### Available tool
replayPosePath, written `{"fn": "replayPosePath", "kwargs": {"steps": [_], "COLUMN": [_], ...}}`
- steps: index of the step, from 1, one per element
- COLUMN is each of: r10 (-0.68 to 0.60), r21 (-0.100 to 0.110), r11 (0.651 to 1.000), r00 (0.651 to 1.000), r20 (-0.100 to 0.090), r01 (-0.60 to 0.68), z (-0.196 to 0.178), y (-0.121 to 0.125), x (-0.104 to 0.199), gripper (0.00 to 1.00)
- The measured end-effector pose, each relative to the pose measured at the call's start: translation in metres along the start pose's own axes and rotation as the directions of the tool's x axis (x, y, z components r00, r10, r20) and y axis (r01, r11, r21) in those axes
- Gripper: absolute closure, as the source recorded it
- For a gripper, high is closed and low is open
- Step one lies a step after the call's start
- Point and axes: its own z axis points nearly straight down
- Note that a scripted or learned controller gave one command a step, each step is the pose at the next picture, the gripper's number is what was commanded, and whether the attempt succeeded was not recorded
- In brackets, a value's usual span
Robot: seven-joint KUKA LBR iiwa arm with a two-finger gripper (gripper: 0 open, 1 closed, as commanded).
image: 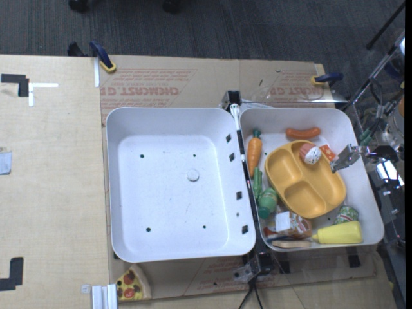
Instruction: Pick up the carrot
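Where bins meet, carrot point(255, 152): orange, green-topped, lying lengthwise.

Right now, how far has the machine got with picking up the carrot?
Nothing looks done yet. The carrot lies against the left wall of the right bin, beside the yellow divided plate. The pincer sits over the right side of that bin, apart from the carrot. Reaching across, gripping and lifting are all left.

Carrot point(255, 152) in right bin point(356, 129), left of divided tray point(291, 174), sausage point(303, 132) behind.
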Motion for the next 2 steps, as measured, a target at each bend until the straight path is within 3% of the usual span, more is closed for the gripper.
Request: {"fn": "replayPosePath", "kwargs": {"steps": [1, 2], "r10": [-0.216, -0.205], "r21": [-0.003, -0.011], "r11": [0.976, 0.979], "r00": [0.976, 0.979], "r20": [-0.007, 0.012], "r01": [0.216, 0.206], "z": [0.121, 0.11], "y": [-0.034, -0.032], "x": [-0.014, -0.021], "gripper": [0.0, 1.0]}}
